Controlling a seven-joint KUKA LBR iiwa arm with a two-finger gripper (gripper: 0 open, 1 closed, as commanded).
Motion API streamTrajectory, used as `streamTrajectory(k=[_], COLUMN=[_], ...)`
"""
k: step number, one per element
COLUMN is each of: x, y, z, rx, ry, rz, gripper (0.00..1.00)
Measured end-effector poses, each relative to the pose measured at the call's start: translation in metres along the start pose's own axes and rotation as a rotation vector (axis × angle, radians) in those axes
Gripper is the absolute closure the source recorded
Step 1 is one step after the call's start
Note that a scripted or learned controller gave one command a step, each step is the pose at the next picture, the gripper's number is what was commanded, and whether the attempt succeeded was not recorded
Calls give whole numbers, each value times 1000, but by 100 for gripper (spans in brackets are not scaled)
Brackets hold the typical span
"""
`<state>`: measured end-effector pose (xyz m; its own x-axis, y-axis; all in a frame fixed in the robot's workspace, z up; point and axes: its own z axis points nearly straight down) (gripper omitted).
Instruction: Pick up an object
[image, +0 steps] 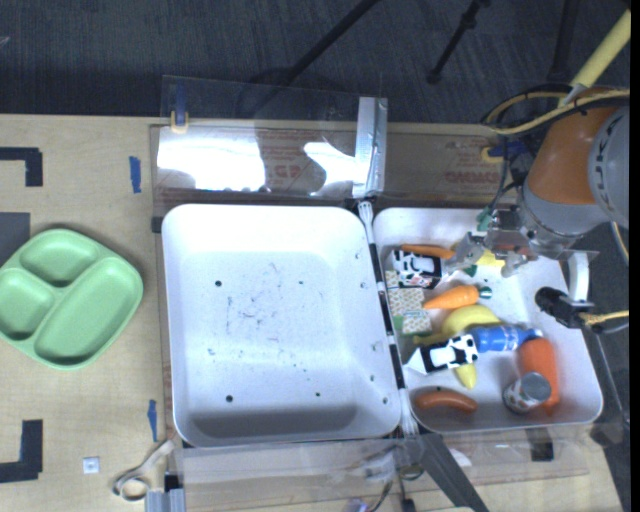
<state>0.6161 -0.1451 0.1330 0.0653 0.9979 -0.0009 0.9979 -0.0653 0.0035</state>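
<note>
Hovering over the right bin (585, 400), jaws (492, 252) of unreadable opening, nothing visibly held. Just below-left of them: carrot (452, 297), long axis running left-right, tip rising rightward; banana (468, 319) beyond it.

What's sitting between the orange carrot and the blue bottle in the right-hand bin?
In the camera view, a yellow banana lies between the carrot above it and the blue bottle below, right up against both.
</note>
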Motion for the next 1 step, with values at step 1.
streamTrajectory(k=[1], x=[0], y=[0], z=[0], rx=[0], ry=[0], rz=[0], gripper=[0])
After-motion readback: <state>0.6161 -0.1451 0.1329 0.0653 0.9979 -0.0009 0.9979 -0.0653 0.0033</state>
